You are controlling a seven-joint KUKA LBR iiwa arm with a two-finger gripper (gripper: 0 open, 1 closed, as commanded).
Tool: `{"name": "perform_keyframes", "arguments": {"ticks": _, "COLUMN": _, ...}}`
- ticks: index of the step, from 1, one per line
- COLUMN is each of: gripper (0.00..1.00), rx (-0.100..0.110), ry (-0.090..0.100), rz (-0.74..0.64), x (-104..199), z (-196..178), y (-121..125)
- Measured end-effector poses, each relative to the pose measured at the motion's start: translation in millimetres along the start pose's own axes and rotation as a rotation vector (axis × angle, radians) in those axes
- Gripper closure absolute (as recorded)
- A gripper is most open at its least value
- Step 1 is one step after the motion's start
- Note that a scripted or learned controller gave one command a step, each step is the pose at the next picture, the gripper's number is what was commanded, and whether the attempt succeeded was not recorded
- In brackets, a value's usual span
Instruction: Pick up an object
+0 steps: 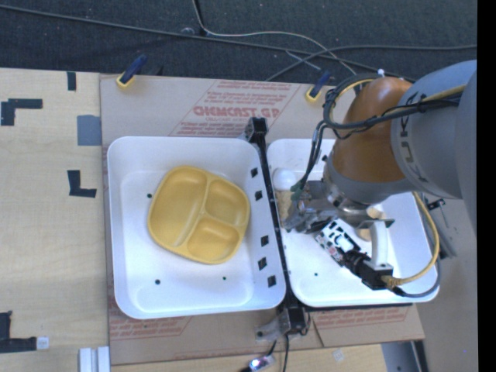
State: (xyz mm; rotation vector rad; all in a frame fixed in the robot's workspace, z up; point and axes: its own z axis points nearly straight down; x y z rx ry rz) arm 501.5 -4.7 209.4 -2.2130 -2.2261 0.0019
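Tray [200, 214], yellow, mid left bin [124, 208] | margins free | arm [372, 142] over right bin [411, 285] | jaws' state unclear

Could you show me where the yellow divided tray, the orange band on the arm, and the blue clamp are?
Yellow divided plastic tray [199, 213], camera view, central ridge.
Orange band [370, 134], camera view, its rounded top.
Blue-handled clamp [132, 70], camera view, handle middle.
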Motion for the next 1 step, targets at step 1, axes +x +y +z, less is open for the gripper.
{"name": "perform_keyframes", "arguments": {"ticks": 1, "gripper": 1.0, "rx": 0.0, "ry": 0.001, "rz": -0.002, "x": 60.8, "z": 2.2, "y": -7.0}}
